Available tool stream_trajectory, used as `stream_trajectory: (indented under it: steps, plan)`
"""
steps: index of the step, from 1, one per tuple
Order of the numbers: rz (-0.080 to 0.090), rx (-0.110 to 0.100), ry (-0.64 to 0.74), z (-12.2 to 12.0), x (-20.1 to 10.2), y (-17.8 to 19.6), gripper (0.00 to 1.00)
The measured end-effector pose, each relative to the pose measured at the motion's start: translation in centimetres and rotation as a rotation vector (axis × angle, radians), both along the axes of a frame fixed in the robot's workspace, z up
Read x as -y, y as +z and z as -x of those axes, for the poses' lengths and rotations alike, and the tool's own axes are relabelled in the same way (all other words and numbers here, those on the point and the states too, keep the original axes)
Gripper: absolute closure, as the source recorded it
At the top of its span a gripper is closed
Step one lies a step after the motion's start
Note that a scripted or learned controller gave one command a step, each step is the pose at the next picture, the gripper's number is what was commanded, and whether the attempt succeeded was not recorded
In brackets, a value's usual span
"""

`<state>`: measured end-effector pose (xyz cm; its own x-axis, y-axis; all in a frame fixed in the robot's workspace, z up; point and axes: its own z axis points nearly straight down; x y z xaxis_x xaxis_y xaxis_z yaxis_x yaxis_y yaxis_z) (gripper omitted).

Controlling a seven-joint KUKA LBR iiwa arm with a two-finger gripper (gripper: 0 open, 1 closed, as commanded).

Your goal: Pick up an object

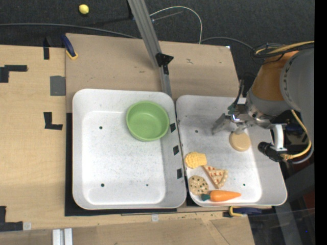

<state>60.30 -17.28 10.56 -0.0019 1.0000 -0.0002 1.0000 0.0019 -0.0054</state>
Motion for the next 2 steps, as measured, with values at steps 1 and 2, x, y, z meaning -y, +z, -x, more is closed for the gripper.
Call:
stream_trajectory:
  steps: [1, 2]
  plan:
    - [0.0, 0.002, 0.002, -0.1, 0.0, 1.3, 1.0]
    - [0.002, 0.009, -0.001, 0.2, 0.8, 6.7, 1.0]
